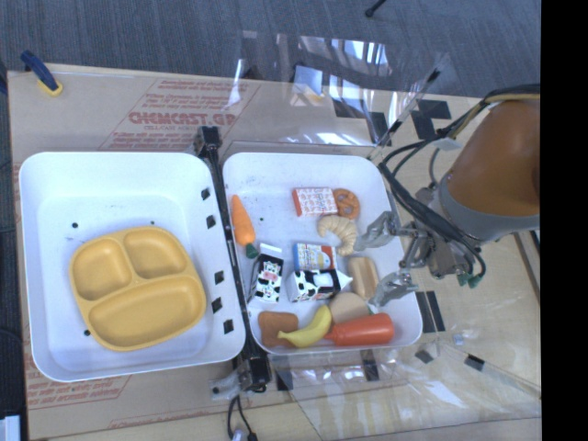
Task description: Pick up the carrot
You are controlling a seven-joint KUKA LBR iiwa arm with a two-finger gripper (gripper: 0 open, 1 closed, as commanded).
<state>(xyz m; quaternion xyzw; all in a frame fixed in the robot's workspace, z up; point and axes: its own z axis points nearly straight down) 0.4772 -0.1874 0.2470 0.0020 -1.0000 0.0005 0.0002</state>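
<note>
The carrot (242,220) is orange with a small green end. It lies along the left wall of the right bin (276,168), pointing toward the back. My gripper (381,261) hovers at that bin's right side, well to the right of the carrot. Its fingers (372,232) are spread open with nothing gripped. A tan bread piece (362,274) lies just below and left of the fingertips.
The right bin also holds a red box (314,200), a pretzel (347,200), a croissant (338,230), two milk cartons (312,283), a sausage (277,322), a banana (308,329) and a red pepper (360,330). A yellow divided plate (138,288) sits in the left bin (55,182).
</note>
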